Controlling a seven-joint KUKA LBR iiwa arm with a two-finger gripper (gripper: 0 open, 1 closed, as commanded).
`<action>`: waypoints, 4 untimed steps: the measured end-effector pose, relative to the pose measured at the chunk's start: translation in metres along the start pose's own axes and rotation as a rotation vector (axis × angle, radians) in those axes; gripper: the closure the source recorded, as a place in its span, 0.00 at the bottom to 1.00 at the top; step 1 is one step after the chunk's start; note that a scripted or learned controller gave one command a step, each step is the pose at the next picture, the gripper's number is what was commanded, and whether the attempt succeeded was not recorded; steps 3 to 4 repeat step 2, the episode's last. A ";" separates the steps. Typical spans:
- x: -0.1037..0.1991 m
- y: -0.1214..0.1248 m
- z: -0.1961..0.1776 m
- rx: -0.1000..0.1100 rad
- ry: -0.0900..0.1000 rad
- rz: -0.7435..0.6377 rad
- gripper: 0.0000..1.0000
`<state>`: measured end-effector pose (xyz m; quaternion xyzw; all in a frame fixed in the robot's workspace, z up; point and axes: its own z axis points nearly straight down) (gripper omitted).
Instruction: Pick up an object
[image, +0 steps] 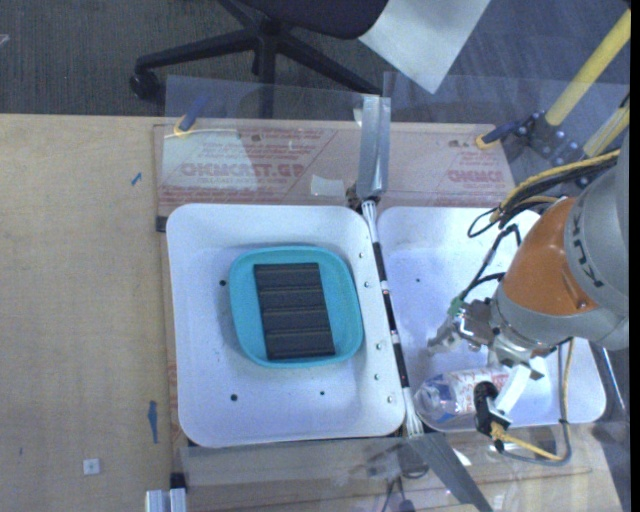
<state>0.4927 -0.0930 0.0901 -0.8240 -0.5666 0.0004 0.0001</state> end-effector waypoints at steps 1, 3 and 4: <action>-0.037 0.018 -0.069 0.001 0.000 0.038 0.00; -0.003 -0.011 0.002 -0.007 0.002 -0.104 0.00; -0.003 -0.011 0.002 -0.007 0.002 -0.104 0.00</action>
